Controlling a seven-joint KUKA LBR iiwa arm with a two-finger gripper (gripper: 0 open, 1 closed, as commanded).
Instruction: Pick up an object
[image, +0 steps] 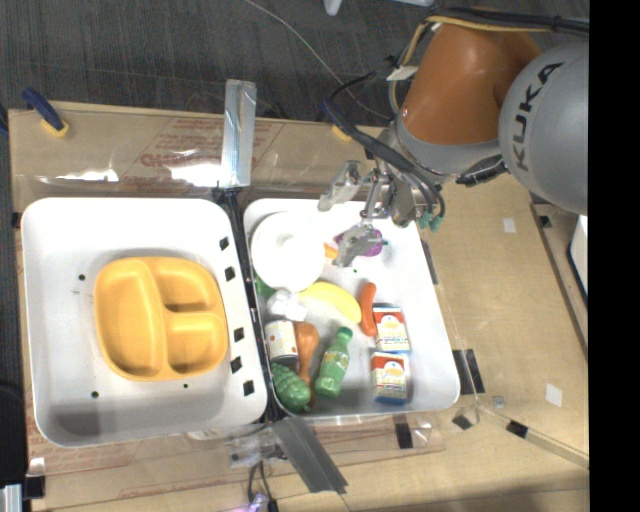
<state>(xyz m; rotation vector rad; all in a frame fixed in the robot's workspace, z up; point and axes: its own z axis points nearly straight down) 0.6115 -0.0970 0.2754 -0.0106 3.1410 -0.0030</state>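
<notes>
- The KUKA arm (520, 90) reaches in from the right, its orange band above the wrist, and hangs over the far end of the right bin (430, 300).
- The left bin (60, 260) carries a yellow divided tray (160, 318) and nothing else I can make out.
- The right bin holds all the loose candidates: a white plate (285, 250) at the far end, a banana (335, 298) just beside it, a green bottle (334, 362), a carrot (307, 345), a small jar (282, 340), a dark green item (292, 388) at the near edge, an orange sausage-like piece (368, 305) and two juice boxes (391, 330) stacked near the right wall.
- The gripper (372, 215) sits above the bin's far end, next to the plate, with a small purple object (358, 242) directly beneath its tip.
- Tool state: the fingers are lost in metal brackets and cables, so I cannot tell how far apart they are, nor whether the purple object is pinched or merely lying under them.
- Progress, as a judgement: the arm appears to be at the grasp stage over the purple object; no item is clearly lifted clear of the bin, so the pick is not yet confirmed. What remains is a secure hold and a lift.
</notes>
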